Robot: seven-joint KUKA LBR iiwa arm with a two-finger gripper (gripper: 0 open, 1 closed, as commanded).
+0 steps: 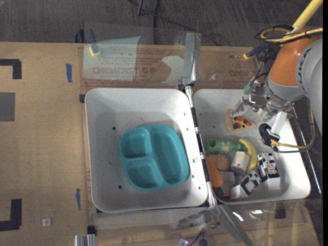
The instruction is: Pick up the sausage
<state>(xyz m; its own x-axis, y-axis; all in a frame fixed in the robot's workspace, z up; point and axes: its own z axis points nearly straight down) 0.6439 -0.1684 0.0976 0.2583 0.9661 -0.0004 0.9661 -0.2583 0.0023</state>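
Note:
The right bin (302,181) holds a heap of toy food along its near left side. An orange-red, elongated piece that looks like the sausage (215,178) lies against the bin's left wall, partly under other items. My gripper (252,102) hangs over the far part of the right bin, just beside a pizza slice (237,121) and well away from the sausage. The wrist's orange band (287,68) rises behind it. Nothing is visibly held.
Around the sausage lie a green piece (223,146), a banana (251,154), a small can (239,161) and two milk cartons (267,166). The left bin (102,111) carries a teal divided plate (154,156). A black cable (267,133) hangs below the wrist.

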